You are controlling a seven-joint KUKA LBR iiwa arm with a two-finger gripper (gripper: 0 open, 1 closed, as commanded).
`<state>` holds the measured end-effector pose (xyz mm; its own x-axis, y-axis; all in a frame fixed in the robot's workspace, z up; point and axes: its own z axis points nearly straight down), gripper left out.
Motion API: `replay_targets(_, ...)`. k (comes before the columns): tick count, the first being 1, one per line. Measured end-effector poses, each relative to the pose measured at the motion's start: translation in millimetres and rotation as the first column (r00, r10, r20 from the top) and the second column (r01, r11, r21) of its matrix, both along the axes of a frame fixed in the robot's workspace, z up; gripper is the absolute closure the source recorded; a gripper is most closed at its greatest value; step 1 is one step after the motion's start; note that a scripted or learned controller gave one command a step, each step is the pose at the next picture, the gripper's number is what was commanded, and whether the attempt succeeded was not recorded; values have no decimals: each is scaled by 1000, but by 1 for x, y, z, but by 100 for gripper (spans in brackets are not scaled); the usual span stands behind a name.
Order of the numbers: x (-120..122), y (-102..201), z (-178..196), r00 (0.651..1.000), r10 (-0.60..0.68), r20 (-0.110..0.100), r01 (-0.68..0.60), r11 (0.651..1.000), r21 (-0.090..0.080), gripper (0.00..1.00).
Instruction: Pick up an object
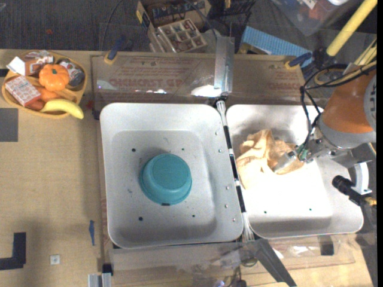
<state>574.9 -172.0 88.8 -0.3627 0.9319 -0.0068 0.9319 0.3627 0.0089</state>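
So here's my setup, biggest stuff first. The counter (48, 190) carries two white bins side by side. The left bin (119, 124) has a teal bowl (167, 179) sitting upside down about in the middle, well clear of the walls. The right bin (311, 214) is where I'm working: my arm (350, 115) comes in from the right and my hand (294, 156) is down at the edge of a crumpled tan cloth (260, 151) that lies in the upper left part of that bin, close to the divider between the bins.

Honestly I can't tell whether my hand is spread or pinched right now, the cloth bunches up right around it and hides the tips. So I won't claim I've got it.

How I'd play this: the cloth is floppy, so I figure a grab on a thick fold beats a thin edge, which would probably slip out. Go straight down, squeeze, then lift slowly and see if it comes along.

What's in the way: not much. The divider wall is near the cloth's left side, so I'd avoid pushing it that way. Off in the far left corner there's a fruit basket (15, 97) with a banana (63, 107) and a little pumpkin (54, 77), well away from me.
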Motion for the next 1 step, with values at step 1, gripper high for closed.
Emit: replay_targets(1, 1, -1, 12, 1000, -4, 6, 4, 1000, 0, 100)
